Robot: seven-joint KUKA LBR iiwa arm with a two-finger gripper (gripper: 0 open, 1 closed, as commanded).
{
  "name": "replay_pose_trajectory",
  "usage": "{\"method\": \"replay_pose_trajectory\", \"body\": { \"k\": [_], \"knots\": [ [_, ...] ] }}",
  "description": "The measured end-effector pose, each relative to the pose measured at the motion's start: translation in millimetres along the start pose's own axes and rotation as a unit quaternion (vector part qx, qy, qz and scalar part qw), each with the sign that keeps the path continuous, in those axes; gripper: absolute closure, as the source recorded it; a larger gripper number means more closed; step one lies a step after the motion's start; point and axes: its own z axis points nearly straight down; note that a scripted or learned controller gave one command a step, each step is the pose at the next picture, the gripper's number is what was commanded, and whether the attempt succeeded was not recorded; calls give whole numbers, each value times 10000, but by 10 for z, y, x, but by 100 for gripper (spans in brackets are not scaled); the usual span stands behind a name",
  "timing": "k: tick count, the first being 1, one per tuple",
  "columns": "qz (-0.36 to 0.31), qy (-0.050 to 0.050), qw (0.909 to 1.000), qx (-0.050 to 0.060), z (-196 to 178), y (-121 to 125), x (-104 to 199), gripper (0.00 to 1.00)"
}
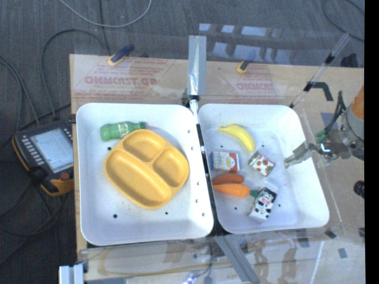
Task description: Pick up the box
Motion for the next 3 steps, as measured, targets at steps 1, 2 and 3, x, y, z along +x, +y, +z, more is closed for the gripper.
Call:
{"method": "replay_pose_trajectory", "body": {
  "k": [1,2,3],
  "knots": [
    [-124,-11,9999,-8,1397,429,490,0],
    [-223,-31,9997,-73,1558,519,1039,0],
    [332,-11,9994,-52,1565,984,959,0]
  ]
}}
